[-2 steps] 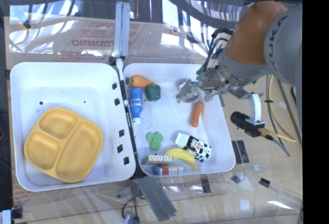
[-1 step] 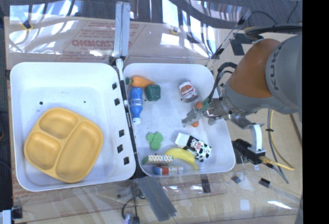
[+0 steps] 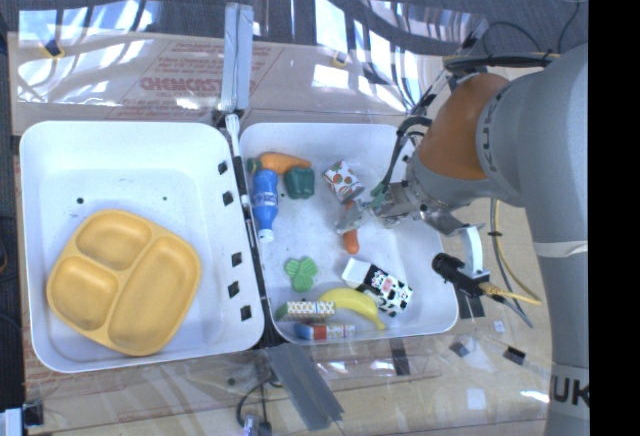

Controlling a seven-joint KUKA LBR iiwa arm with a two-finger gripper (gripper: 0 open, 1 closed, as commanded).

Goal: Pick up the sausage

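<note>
In the right bin, the gripper is hanging just above the sausage.

From the camera view, the arm is reaching in from the right, and whether the gripper is open or closed cannot be told. The sausage, small and reddish-orange, is lying near the bin's middle, between a small printed carton and a black-and-white cow-patterned box; a banana, blue bottle, carrot and green pepper are lying around it. It is looking light, smooth and probably slippery plastic; gripping across its short middle seems best. A yellow divided plate is sitting in the left bin. Red mirrored lettering behind the bins is proving unreadable.
</note>
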